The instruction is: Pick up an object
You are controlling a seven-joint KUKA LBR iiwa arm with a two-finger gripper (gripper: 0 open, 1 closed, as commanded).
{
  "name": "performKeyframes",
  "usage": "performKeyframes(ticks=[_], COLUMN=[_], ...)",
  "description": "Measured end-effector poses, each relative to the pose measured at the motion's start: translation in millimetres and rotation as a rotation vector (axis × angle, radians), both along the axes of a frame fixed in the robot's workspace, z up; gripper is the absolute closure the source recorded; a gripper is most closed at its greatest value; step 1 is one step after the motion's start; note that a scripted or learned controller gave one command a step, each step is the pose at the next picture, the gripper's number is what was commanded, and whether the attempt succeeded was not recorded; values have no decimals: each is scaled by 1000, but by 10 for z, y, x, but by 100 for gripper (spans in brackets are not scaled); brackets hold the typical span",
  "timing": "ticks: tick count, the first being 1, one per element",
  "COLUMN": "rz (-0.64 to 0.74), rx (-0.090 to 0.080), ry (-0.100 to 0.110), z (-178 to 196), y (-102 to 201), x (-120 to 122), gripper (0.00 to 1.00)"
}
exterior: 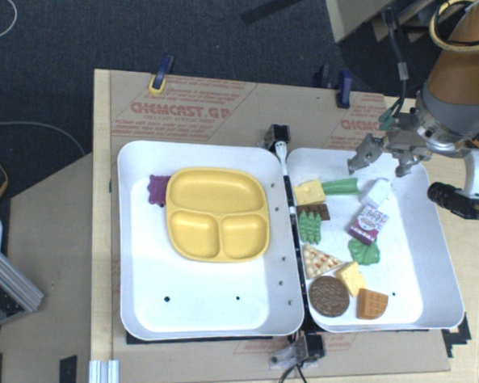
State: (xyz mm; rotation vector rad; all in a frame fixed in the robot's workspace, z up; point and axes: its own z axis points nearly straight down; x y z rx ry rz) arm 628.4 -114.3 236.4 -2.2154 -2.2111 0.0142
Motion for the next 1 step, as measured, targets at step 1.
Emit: performKeyframes(ticks=[1], rz=[2], rx=[-1], ry=[-13], z=[84], y=[3], x=[17], gripper=[0])
